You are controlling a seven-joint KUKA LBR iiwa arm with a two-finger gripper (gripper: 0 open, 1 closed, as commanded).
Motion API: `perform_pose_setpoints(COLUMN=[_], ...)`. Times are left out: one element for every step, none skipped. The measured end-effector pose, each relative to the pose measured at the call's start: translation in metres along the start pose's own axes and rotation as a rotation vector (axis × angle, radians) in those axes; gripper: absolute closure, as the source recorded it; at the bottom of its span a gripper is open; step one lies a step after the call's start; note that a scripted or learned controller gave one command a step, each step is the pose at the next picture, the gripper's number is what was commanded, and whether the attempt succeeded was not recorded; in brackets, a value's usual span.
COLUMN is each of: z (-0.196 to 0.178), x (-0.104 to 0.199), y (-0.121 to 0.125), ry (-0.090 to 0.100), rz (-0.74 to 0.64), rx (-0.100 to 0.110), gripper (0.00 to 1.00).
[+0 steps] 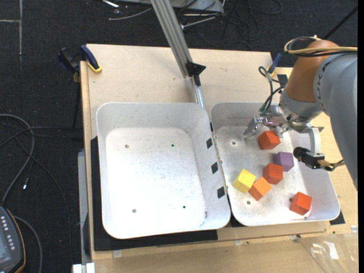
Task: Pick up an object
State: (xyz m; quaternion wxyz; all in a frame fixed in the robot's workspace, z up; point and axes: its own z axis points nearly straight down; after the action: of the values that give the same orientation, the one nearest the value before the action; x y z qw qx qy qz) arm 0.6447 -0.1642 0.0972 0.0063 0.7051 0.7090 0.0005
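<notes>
Right now I see the arm (327,78) reaching in from the right over the right bin (324,206), with the gripper (266,127) low near that bin's upper middle. An orange-red cube (268,139) sits right at the gripper, just below it and touching or nearly so, but I cannot tell from this angle whether the hand is released, clenched, or grasping anything. The other blocks lie in the same bin: a purple cube (284,160) beside the first, a second red cube (273,173) just below the purple one, a yellow cube (245,181) touching an orange cube (260,188), and another red cube (300,203) near the lower right corner. The left bin (108,152) sits alongside on the bench (142,73).
</notes>
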Motion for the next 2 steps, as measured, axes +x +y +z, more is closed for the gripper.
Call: perform_pose_setpoints(z=[0.001,-0.009], x=[0.033,0.032], y=[-0.017,-0.016], ry=[0.008,0.007], rz=[0.001,0.001], rx=[0.01,0.008], gripper=[0.0,1.0])
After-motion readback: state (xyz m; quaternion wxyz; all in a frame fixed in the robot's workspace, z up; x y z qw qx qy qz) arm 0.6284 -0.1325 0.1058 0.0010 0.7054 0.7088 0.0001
